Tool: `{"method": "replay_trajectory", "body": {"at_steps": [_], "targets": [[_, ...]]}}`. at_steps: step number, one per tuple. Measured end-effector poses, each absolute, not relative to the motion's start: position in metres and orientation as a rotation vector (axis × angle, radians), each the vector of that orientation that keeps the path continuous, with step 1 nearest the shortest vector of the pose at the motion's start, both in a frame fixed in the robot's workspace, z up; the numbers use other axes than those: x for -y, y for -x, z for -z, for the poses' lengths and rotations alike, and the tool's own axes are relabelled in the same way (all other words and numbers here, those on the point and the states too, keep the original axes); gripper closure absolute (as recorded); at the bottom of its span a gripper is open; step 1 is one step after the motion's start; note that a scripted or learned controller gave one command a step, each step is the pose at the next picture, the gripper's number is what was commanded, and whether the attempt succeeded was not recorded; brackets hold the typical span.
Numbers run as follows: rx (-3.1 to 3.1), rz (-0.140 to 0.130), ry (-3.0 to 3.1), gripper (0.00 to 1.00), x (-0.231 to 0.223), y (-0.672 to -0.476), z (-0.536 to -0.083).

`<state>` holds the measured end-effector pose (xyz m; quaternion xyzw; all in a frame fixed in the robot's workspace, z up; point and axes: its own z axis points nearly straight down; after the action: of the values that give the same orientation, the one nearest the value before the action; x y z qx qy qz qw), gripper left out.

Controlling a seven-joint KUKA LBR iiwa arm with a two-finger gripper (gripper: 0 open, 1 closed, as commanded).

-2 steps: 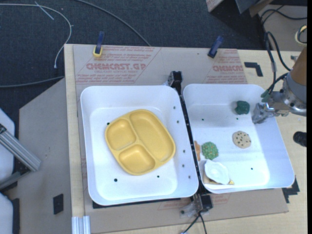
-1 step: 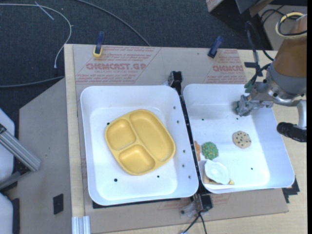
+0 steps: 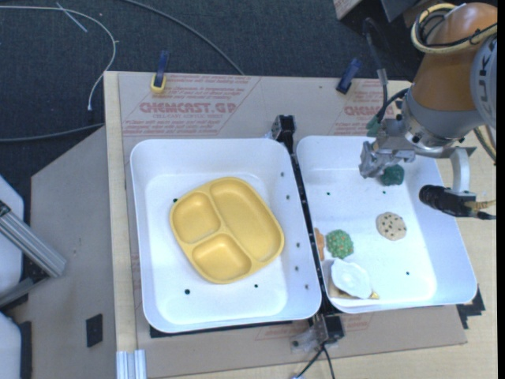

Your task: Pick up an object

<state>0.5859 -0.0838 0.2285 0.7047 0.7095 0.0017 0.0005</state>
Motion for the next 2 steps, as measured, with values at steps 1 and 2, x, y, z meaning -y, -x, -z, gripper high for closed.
{"method": "replay_trajectory", "body": {"at_steps": [1, 2], "targets": [[-2.228, -0.003, -2.214, 1.0, 0.032, -0.601, -0.218], [-2.228, -0.006, -2.214, 1.0, -0.019, -0.624, -0.224]]}}
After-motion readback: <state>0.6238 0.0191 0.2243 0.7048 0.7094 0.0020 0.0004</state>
